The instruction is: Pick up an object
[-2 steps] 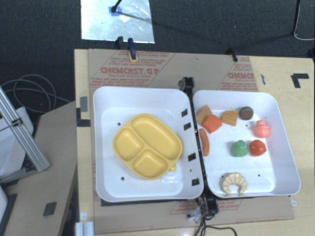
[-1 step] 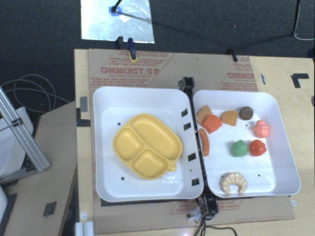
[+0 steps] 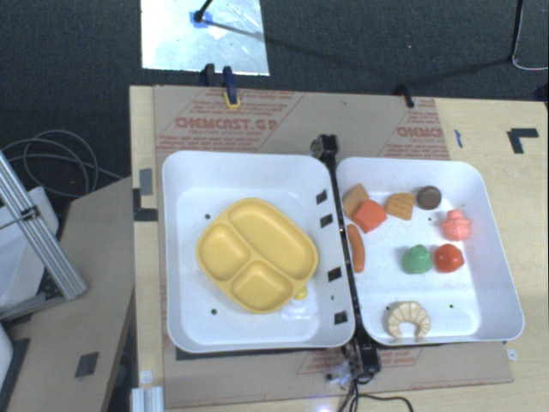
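Worktop (image 3: pixel 480 127) carries two white bins side by side. Left bin (image 3: pixel 174 256) holds a yellow 3-section plate (image 3: pixel 253 256), lying flat & turned at an angle, roughly centred. A small yellow bit (image 3: pixel 299 293) pokes out at the plate's 4 o'clock edge; can't tell what it is.

Right bin (image 3: pixel 496 256) holds the small toy foods, all loose on the floor of the bin:
- tan wedge (image 3: pixel 354 198) at 10 o'clock, touching an orange-red block (image 3: pixel 370 216) just at its 5 o'clock
- bread-like piece (image 3: pixel 399 206) at 12, near the block
- brown ball (image 3: pixel 429 197) at 1, just beside the bread-like piece
- pink item (image 3: pixel 455 226) at 2 o'clock
- green ball (image 3: pixel 417 259) & red ball (image 3: pixel 449 257) near centre, side by side, about touching
- orange sausage shape (image 3: pixel 355 247) at 9, along the bin's wall
- croissant (image 3: pixel 408 318) at 6, well apart from the others

Tool state: can't tell.
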Action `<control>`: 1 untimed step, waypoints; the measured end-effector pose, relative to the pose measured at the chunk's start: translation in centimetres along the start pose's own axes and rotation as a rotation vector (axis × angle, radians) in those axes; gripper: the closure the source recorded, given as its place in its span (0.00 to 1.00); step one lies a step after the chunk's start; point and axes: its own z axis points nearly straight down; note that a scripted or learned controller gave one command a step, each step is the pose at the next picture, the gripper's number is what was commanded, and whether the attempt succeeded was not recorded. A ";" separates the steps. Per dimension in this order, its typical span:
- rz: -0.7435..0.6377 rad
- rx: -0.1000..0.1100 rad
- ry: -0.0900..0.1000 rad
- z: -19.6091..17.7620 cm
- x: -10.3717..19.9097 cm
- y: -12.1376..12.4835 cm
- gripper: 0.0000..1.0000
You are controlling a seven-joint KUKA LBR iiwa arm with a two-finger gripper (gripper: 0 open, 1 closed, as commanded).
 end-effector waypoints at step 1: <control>0.001 0.001 0.000 0.0 0.0 0.0 0.00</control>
